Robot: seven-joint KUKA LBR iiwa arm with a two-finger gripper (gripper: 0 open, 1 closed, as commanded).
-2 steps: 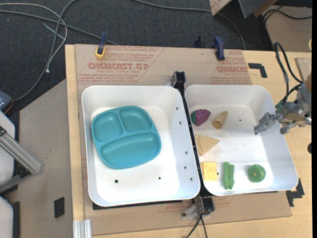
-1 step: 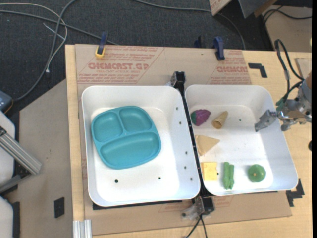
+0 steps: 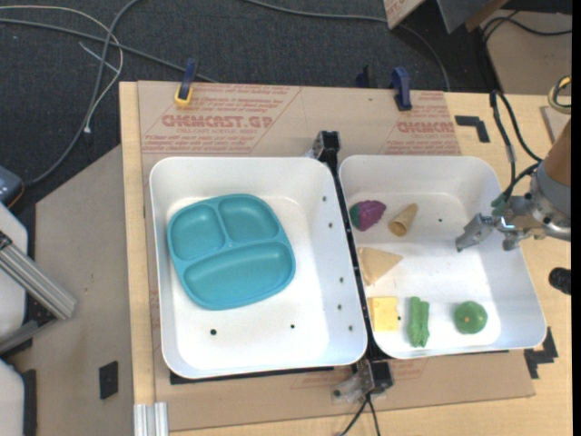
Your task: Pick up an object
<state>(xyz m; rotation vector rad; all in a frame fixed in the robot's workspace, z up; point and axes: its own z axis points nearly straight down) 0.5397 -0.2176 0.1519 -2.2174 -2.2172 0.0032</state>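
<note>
The right bin point(image 3: 436, 175) holds several small toy foods: a purple piece point(image 3: 368, 213), a tan cone point(image 3: 403, 217), a pale wedge point(image 3: 379, 262), a yellow block point(image 3: 384, 313), a long green piece point(image 3: 418, 322) and a round green piece point(image 3: 469, 317). My gripper point(image 3: 490, 235) hangs over the right side of this bin, above and to the right of the round green piece. Its fingers point(image 3: 471, 234) are spread open with nothing between them.
A teal divided plate point(image 3: 232, 248) lies in the left bin point(image 3: 272, 343). A black divider point(image 3: 345, 234) runs between the bins. Blue clamps point(image 3: 188, 80) hold the cardboard sheet at the back. Cables trail on the floor behind.
</note>
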